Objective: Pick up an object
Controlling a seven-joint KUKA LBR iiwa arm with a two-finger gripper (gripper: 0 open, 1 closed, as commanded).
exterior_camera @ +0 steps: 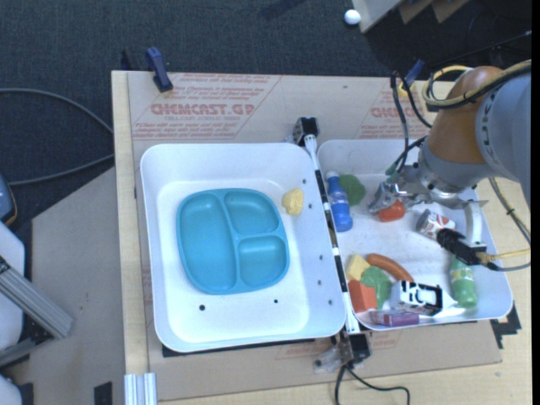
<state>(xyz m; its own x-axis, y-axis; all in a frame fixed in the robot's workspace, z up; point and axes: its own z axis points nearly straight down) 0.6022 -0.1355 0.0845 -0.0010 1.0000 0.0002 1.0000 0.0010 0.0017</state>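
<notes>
My gripper (pixel 386 197) hangs low in the right bin (pixel 498 298), near its back left part. Directly under its tip lies a small red-orange object (pixel 391 213), touching or almost touching it. A blue bottle (pixel 339 202) lies just to the left along the bin wall, with a green item (pixel 354 189) beside it. To the gripper's right a red-and-white piece (pixel 434 223) rests on the bin floor. The grey arm with its orange band (pixel 460 133) comes in from the upper right.
The front of the right bin is crowded: a yellow piece (pixel 358 266), an orange-red sausage shape (pixel 389 265), a red block (pixel 363 295), a black-and-white item (pixel 419 294), a purple stick (pixel 396 317), a green bottle (pixel 462 283). The left bin (pixel 160 184) holds a blue divided plate (pixel 234 239) and a yellow lump (pixel 293 201).
</notes>
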